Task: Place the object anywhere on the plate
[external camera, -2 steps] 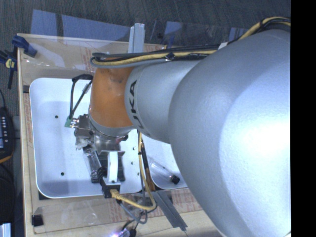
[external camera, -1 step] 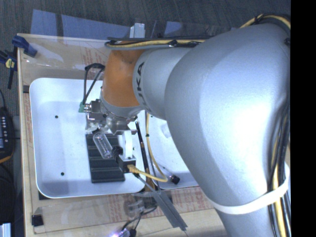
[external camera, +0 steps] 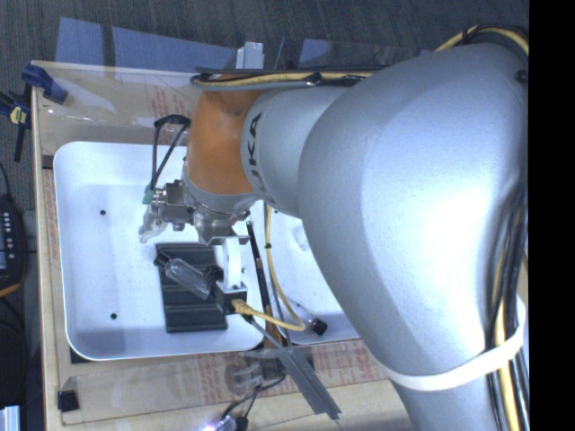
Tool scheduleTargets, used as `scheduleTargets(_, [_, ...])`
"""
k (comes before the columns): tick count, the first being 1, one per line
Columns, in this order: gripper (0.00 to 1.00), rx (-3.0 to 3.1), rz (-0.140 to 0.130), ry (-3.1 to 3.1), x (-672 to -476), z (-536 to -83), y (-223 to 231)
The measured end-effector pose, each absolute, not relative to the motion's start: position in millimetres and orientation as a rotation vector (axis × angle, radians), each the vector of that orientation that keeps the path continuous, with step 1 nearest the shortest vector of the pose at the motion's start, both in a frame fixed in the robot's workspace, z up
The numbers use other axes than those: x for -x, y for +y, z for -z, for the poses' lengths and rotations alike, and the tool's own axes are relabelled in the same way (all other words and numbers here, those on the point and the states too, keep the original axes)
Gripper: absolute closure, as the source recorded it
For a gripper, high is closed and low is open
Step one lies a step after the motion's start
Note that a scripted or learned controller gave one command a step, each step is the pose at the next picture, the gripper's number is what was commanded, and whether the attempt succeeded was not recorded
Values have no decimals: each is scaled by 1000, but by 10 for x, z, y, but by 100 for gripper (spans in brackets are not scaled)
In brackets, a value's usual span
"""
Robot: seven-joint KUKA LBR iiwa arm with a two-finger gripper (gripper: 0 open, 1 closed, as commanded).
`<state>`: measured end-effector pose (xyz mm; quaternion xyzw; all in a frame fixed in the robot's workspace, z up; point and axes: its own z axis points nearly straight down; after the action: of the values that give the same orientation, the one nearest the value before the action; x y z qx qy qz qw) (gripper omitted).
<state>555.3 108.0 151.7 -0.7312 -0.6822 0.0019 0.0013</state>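
My gripper (external camera: 160, 215) hangs low over the middle of the left white bin (external camera: 90, 250), under the orange band of the wrist (external camera: 220, 151). Its metal tip points toward the bin's left side. From this angle the wrist and the big grey arm (external camera: 404, 196) hide what lies under and behind the gripper. I cannot make out a plate or a loose object beneath it.
Two tiny dark specks (external camera: 102, 212) (external camera: 114, 316) mark the left bin's floor. A sliver of the right bin (external camera: 301, 241) shows beside the arm. Blue clamps (external camera: 40, 79) sit at the bench's far left corner, and a black device (external camera: 7, 236) lies off the left edge.
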Motion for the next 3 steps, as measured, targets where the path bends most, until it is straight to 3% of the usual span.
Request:
scheduleTargets(1, [0,1951,-1,-2464,-5622,-1918,-17])
scheduleTargets(2, [100,1946,-2,-2468,-5627,-2014,-13])
scheduleTargets(3, [100,2157,-3,-2282,-6417,-1912,252])
